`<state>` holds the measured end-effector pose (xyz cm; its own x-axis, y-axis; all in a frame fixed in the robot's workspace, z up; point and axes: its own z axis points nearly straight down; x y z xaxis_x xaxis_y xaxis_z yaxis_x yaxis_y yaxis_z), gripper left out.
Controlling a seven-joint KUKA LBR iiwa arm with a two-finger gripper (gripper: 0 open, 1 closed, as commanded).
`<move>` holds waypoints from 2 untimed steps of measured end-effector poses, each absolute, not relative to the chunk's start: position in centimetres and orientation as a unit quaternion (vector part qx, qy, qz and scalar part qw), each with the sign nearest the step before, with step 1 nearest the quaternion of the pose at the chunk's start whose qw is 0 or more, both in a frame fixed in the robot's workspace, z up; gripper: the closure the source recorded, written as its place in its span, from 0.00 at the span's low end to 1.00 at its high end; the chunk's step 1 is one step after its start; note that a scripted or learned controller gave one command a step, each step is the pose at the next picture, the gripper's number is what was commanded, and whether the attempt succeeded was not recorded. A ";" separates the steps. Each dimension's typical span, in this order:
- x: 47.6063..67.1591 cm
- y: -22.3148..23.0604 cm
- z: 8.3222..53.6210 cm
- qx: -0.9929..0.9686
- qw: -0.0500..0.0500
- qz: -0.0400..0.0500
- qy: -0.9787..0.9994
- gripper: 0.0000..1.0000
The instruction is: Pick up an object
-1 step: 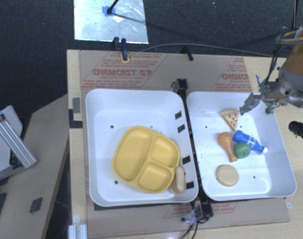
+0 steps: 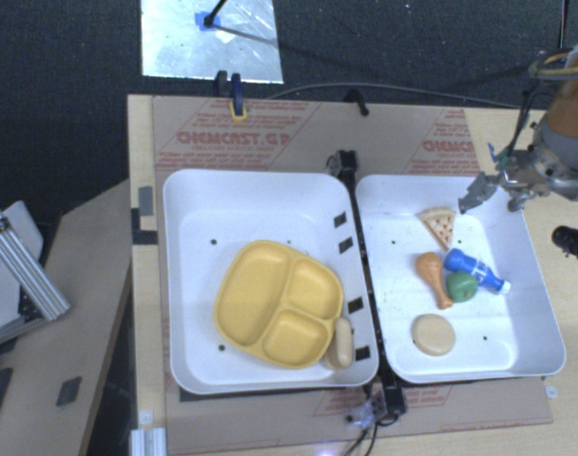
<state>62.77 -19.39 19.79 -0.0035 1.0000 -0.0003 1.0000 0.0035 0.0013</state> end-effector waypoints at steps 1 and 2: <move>62.7 -18.8 13.7 0.706 -0.001 0.000 0.709 0.00; 62.7 -18.8 8.5 0.705 -0.001 0.000 0.709 0.00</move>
